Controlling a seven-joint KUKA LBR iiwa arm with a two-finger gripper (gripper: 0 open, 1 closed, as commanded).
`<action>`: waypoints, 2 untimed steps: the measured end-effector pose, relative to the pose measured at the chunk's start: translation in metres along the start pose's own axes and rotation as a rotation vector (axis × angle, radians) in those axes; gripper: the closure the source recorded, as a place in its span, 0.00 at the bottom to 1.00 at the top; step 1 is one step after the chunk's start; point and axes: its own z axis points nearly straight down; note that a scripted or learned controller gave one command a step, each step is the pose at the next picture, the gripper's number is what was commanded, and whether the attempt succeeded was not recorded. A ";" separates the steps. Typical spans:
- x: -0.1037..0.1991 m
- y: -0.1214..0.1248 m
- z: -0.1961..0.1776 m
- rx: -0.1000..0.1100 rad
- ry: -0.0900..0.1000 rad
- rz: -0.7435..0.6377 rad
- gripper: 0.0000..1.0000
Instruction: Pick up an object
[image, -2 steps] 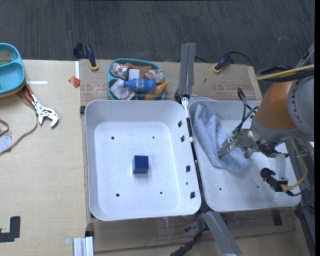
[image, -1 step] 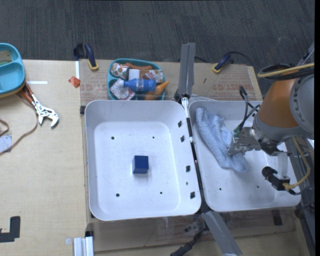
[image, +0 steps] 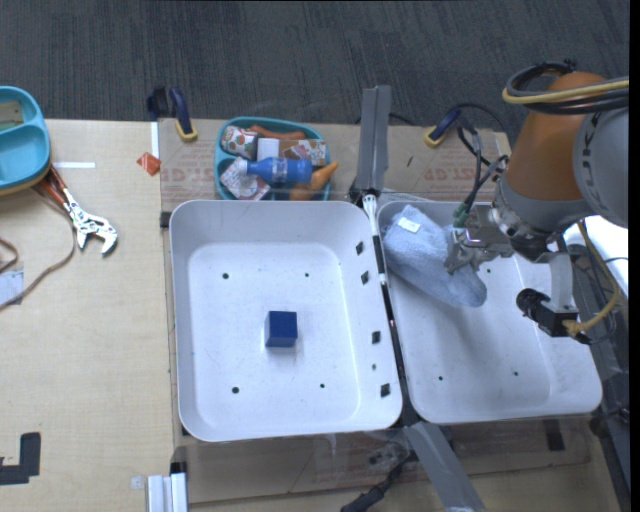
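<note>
Left bin (image: 200, 400): one blue cube (image: 282, 329). Right bin (image: 500, 385): grey pouch (image: 430, 262), jaws (image: 468, 252) at it, state cannot be told. Teal tub (image: 232, 140): assorted items.

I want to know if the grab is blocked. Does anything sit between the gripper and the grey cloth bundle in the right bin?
Nothing visible does. The gripper is right at the grey cloth bundle in the right bin, over its right end. The blue block lies apart in the left bin.
</note>
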 end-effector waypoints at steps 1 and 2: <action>-0.024 0.002 0.037 0.003 0.000 0.063 1.00; -0.022 0.071 -0.005 -0.002 -0.002 -0.314 1.00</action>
